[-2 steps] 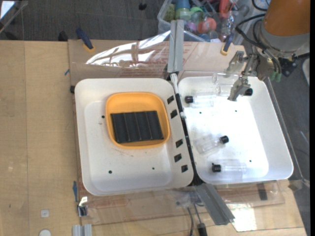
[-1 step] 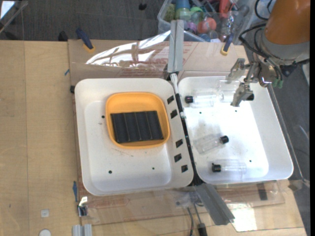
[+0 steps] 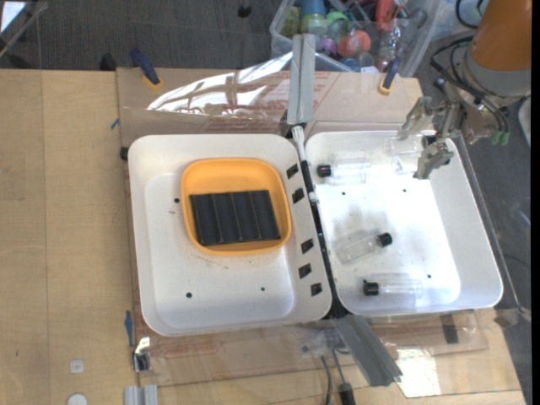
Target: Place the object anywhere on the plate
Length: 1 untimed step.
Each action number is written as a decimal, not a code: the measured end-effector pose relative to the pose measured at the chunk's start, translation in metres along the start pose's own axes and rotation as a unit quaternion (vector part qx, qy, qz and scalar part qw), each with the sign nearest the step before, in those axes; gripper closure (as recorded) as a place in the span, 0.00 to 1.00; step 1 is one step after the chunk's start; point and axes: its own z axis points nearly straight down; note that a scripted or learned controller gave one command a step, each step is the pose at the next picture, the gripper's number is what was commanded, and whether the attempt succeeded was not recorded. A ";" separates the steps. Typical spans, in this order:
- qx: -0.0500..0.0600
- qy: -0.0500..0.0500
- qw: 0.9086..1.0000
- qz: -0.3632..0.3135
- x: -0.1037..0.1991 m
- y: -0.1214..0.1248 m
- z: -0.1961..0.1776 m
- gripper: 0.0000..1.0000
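The 3 clear plastic vials with black caps, the nearest to the two-finger gripper [image 3: 430,154] lying at [image 3: 344,171], look light, rigid and slippery, best pinched mid-body; the gripper's fingers stand apart, holding nothing.

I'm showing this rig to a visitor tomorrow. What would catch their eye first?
Most likely the orange plate in the left bin, with a ribbed black block lying on it. Next, the gripper hanging over the right bin's far corner, above three clear bottles with black caps. A tub of colourful toys sits behind the bins.
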 end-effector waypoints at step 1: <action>-0.001 0.002 0.993 -0.121 -0.001 -0.003 0.010 1.00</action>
